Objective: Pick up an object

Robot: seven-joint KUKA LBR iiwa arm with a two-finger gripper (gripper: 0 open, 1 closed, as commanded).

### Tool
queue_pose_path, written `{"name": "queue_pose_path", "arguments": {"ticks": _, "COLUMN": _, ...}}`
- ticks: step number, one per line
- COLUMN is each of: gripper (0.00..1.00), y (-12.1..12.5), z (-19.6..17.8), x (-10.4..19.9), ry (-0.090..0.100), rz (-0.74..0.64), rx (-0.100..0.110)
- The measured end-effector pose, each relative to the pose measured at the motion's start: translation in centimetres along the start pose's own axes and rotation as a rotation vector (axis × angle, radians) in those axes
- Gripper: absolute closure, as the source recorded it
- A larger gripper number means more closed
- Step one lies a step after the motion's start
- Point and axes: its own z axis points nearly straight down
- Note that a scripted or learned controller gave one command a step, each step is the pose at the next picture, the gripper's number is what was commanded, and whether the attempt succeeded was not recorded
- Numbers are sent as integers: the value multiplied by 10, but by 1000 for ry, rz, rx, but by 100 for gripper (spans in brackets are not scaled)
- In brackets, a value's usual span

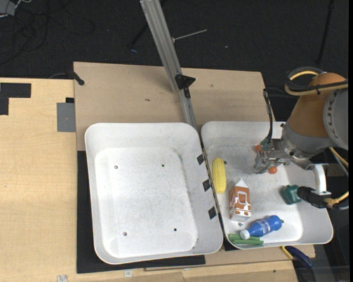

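Currently, yellow corn cob: long axis runs near-to-far beside the right white bin's left wall.
gripper: jaw state unclear.

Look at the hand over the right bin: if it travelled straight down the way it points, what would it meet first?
Probably the bare white floor of the right bin. The hand points down just above it, and the corn cob and small carton lie off to the side. Depth is hard to judge from this slanted view.

left bin — white | aluminium rail — slanting behind bins | bench — pale wood
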Motion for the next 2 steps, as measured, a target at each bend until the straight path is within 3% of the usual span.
{"name": "queue_pose_path", "arguments": {"ticks": 2, "gripper": 100, "y": -1, "z": -116, "x": -4, "ry": -2, "rz": -5, "rx": -7}}
